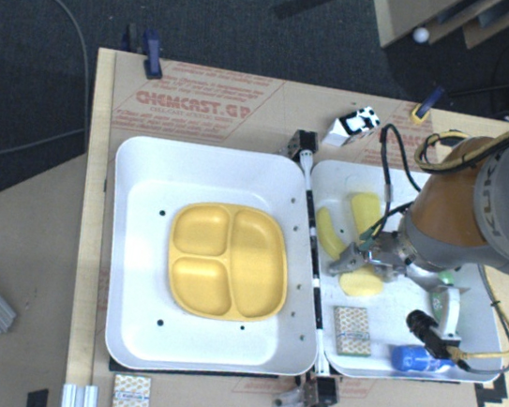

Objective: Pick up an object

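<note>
The right bin (466,372) serves as the landmark. At its near edge lie a blue object (419,361) and, left of that, a speckled sponge (351,329). Further in, near the bin's middle, a pale yellow lump (362,284) sits just under the tool (366,259), which hangs low over it at the end of the arm (480,213); whether the tool touches the lump, or is apart or together, cannot be told. Just beyond the tool, toward the bin's far left, are two more yellow pieces: a long one (330,231) against the left wall and a rounder one (365,211) beside it. Left of the right bin, touching it, the left bin (143,191) holds a yellow divided plate (227,262). Both bins rest on the desk (204,96).
</note>
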